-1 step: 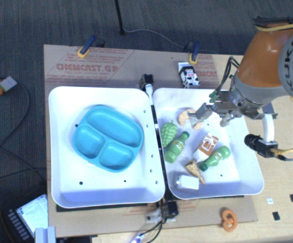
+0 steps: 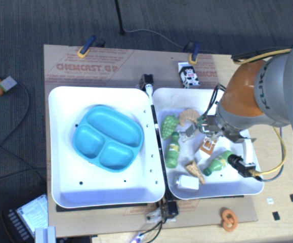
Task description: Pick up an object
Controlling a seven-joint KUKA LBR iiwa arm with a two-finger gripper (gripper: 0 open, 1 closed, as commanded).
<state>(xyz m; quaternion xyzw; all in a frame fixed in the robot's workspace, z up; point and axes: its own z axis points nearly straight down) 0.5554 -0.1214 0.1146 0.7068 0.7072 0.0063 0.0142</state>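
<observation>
The right white bin [image 2: 252, 186] holds several small objects. A bumpy green piece [image 2: 169, 123] and a green bottle [image 2: 172, 153] lie along its left side. Toward the back rests a tan shell-like piece [image 2: 189, 116]. An orange and white packet [image 2: 208, 146], a green vegetable-shaped toy [image 2: 218, 162], a tan scrap [image 2: 196, 170] and a white block [image 2: 187, 182] lie nearer the front. My gripper [image 2: 201, 128] hangs low over the bin's middle, just right of the tan shell-like piece and above the packet.
The left white bin [image 2: 65, 181] holds a blue divided plate [image 2: 108, 137]. The grey and orange arm [image 2: 257, 92] covers the right bin's back right corner. On the bench lie an orange ring [image 2: 229, 217] in front and a black-and-white tag [image 2: 189, 76] behind.
</observation>
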